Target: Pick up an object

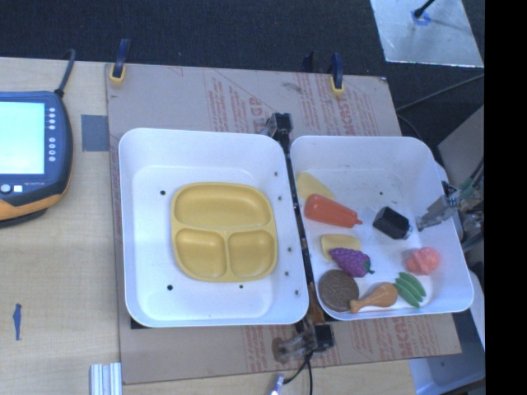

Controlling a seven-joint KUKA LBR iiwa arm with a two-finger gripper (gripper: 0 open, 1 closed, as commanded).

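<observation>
At right bin's (412, 151) edge | gripper (434, 214) grip unclear | black block (391, 222) just left

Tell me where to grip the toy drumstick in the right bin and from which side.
Probably grip the drumstick across its narrow bone end, coming straight down from above. It lies flat; its thick end sits close by the brown disc and its thin end near the green pod, so side approaches look crowded.

1. We see a slim grey metal gripper (436, 214) at the right edge, pale and glinting.
2. We spot thin cables, one greenish, trailing behind it.
3. We can't resolve screws or markings; too small.
</observation>
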